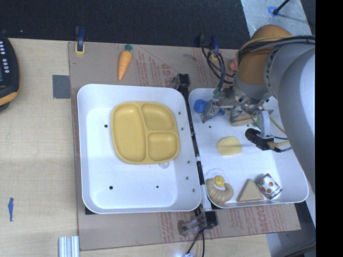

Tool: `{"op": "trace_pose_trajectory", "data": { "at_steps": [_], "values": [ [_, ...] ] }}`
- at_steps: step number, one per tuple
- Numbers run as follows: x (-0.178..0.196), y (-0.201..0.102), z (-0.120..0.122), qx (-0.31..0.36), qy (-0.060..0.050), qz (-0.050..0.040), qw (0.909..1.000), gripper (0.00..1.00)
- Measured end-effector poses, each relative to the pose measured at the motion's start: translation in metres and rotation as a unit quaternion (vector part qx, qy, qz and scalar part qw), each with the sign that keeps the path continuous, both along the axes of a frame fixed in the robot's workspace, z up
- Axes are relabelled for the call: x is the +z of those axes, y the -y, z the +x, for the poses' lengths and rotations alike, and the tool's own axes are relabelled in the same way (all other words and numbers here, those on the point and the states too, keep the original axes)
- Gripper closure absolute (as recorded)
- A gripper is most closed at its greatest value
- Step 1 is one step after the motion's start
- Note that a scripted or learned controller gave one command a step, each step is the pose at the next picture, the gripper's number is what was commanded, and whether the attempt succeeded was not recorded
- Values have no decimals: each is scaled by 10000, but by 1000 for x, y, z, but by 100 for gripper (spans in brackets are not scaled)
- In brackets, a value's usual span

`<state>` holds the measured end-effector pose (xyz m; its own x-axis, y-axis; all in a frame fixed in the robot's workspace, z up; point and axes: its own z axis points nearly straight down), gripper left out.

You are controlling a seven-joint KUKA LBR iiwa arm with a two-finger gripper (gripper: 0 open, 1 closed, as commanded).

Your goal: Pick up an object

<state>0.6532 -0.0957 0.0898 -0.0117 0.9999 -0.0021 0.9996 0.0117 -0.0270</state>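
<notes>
A: Nearest you, front edge of the right bin [300,194], three items: a ring-shaped pastry toy [220,190], tan with a yellow top; a flat beige wedge [250,192]; a small printed can [268,186] lying on its side.

B: And the rest of your stock?

A: Mid-bin, a pale yellow rounded block [229,145], smooth, matte, well apart from the others. Far corner, a blue ball [199,106]. Left bin [94,143]: one yellow divided plate [145,131], three compartments, glossy plastic. Outside the bins, an orange carrot toy [124,62] on the board.

B: Gripper status?

A: Gripper [214,111] is low over the right bin's far end, just beside the blue ball. Whether it is released or clenched, you cannot tell from this angle.

B: Progress?

A: Judged as not done. Nothing shows between the fingers; every item rests on a surface. Grasp and lift remain.
</notes>
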Motion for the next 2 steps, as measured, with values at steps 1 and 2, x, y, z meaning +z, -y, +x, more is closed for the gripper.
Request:
{"op": "trace_pose_trajectory", "data": {
  "at_steps": [1, 2],
  "values": [
    [2, -1, -6, -45, 102, 7, 9999, 0],
    [2, -1, -6, -39, 108, 9, 9999, 0]
  ]
}}
